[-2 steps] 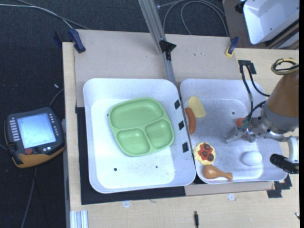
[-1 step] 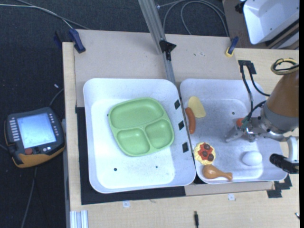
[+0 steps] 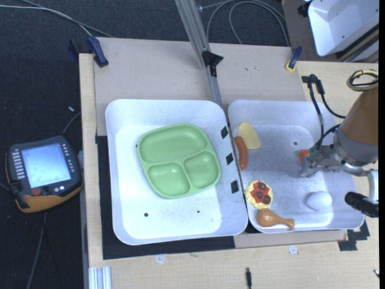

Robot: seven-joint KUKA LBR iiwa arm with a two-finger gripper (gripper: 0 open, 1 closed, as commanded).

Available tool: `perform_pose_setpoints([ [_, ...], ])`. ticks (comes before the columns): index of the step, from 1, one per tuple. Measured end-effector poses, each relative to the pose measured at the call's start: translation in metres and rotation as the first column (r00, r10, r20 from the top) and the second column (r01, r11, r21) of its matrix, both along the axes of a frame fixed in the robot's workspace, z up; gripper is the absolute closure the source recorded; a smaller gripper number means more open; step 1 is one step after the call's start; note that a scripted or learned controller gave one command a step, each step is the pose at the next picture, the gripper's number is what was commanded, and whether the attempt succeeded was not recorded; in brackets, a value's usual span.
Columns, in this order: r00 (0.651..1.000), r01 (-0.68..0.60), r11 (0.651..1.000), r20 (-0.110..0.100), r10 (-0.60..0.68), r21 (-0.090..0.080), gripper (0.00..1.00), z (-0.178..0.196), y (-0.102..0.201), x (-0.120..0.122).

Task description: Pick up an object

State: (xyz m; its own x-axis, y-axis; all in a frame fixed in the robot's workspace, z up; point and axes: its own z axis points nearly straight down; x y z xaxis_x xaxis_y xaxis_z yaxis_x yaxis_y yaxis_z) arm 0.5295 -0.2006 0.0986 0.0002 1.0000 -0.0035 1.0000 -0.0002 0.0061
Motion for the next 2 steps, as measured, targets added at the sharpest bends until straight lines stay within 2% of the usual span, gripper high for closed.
perform_pose_setpoints([
  [2,1.0,-0.002,1.0,0.0,0.002,0.001,1.0,0.091,-0.006,0.011],
])
